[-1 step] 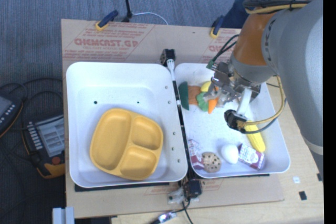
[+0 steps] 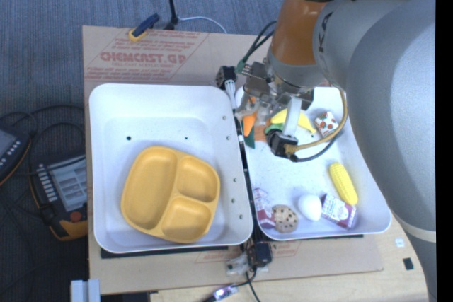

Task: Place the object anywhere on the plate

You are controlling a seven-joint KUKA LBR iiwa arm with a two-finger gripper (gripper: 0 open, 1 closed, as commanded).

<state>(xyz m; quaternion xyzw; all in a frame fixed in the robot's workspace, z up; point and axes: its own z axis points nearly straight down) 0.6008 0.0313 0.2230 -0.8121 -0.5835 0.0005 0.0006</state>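
Plate: a yellow plastic plate (image 2: 171, 192) with three compartments is seen lying flat in the left white shallow bin (image 2: 113, 109); it is taken here as the landmark; nothing is seen resting on it.
Arm: a grey arm with an orange band (image 2: 301, 25) is seen reaching in from the right, well to the upper right of the plate; it is lowered over the near-left part of the right white shallow bin (image 2: 375, 223).
Gripper: the two-finger gripper (image 2: 265, 120) is placed up and to the right of the plate, just past the wall shared by the bins; whether it is apart or together cannot be told, since cables and the wrist body cover it.
Object: an orange piece with a green bit (image 2: 251, 127) is seen directly at the gripper, to the upper right of the plate; whether it is clamped cannot be told; a yellow item (image 2: 301, 120) lies just beyond it.
Other items, all right of the plate: a yellow corn cob (image 2: 343, 182); a white egg (image 2: 309, 206); a brown speckled cookie (image 2: 284, 218); a red and white carton (image 2: 338, 211); a small red and white dotted block (image 2: 325, 123).
Bench: a brown cardboard sheet (image 2: 141, 56) with red print is seen beyond the plate, under both bins.
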